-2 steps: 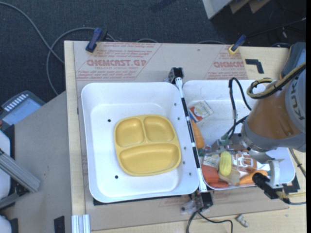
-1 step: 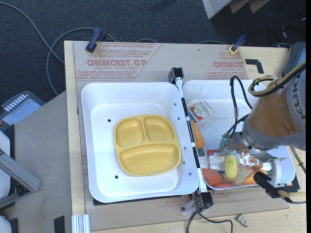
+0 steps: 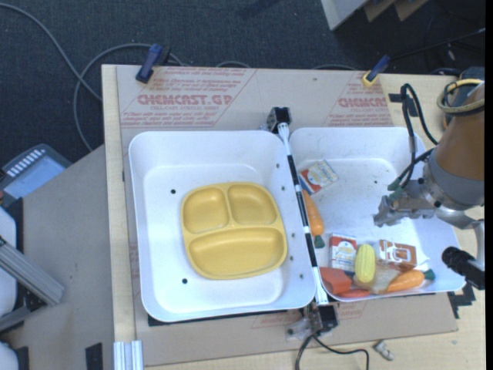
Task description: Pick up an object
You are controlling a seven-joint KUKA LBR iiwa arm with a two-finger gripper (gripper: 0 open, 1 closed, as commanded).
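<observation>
White plastic bins sit side by side on a cardboard-covered bench, the left bin carrying a yellow divided plate at its centre and the right bin holding a scatter of toy food. Most of that food lies heaped against the right bin's near edge, likely where it slid or was dropped together: a yellow corn cob, a small snack packet, a second packet, an orange carrot and a red piece partly under the rest. A longer orange carrot lies along the bin's left edge beside the divider, and a red-and-white packet rests near the far-left corner.

Reaching in from the right edge, the grey arm hangs its gripper low over the bare middle of the right bin, close to the right wall. Whether its fingers stand apart or together cannot be made out from this angle, and nothing is seen between them.

Any piece would serve as the object to pick. The nearest candidates, the corn cob and the second packet, lie just toward the near edge from the gripper, apart from it; the long carrot lies well to its left.
</observation>
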